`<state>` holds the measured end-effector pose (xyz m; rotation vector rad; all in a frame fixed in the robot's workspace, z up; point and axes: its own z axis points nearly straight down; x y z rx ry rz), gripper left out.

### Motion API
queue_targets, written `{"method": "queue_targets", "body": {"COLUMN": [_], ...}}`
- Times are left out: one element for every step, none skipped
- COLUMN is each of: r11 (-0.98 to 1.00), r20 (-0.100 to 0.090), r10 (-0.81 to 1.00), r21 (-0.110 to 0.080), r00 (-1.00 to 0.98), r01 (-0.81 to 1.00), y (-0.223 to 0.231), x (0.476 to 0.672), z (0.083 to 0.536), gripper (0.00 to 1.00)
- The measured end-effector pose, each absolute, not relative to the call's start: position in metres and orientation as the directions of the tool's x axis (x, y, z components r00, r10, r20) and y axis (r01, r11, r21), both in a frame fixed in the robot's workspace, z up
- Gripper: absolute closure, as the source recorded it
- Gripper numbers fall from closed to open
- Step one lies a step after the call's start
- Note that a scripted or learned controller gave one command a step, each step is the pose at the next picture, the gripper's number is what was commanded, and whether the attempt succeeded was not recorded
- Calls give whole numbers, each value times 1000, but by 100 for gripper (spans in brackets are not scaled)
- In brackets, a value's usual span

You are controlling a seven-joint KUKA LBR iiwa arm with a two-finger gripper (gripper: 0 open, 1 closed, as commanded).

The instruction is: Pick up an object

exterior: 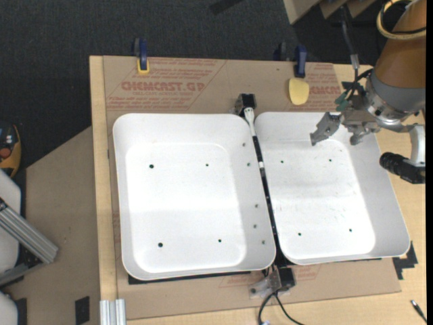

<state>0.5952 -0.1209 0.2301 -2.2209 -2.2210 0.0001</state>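
White plastic: two shallow bins side by side on a brown cardboard sheet printed with red lettering, itself lying on a pale wooden worktop. Left bin wide and square-cornered, with small black dots on its floor. Right bin just beside it, rims touching along the middle seam, dotted in the same way. Along that seam, a thin black strip, ending at the far side in a small black clip.

At the far edge of the cardboard, two blue clamps: one beyond the left bin, another beyond the right. Just below the second clamp, a pale yellow lump resting on the cardboard, outside the right bin and close to its far rim.

Reaching in from the right, the grey arm with its orange band above the wrist. Below it the claw, poised over the far right corner of the right bin, fingers spread apart, well clear of the yellow lump.
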Motion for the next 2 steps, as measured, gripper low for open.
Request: {"method": "queue_targets", "body": {"r11": [1, 5], "r20": [0, -2], "r10": [1000, 1000], "r21": [2, 16], "r00": [-1, -5], "r01": [1000, 1000], "y": [-121, -80], "x": [596, 627], "z": [241, 418], "gripper": [100, 100]}}
